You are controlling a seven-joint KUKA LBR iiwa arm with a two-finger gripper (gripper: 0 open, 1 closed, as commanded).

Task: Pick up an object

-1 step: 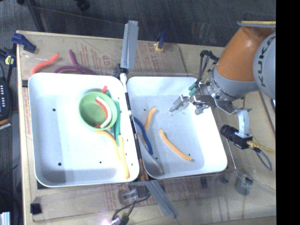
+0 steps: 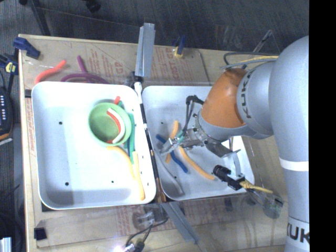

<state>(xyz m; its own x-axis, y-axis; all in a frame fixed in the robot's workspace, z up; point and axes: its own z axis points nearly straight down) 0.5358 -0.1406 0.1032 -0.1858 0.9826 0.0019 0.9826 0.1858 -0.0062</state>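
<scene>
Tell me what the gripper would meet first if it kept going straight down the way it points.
Probably the heap of orange and blue tools in the right bin; the gripper hangs right over it, though depth is unclear.

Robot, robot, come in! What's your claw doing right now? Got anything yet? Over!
Gripper down in right bin, among orange and blue strips. Grasp unconfirmed. Green bowl in left bin, untouched. Over.

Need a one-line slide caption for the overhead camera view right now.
KUKA arm's gripper lowered among scattered tools in the right bin, while the left bin holds a green bowl.
</scene>
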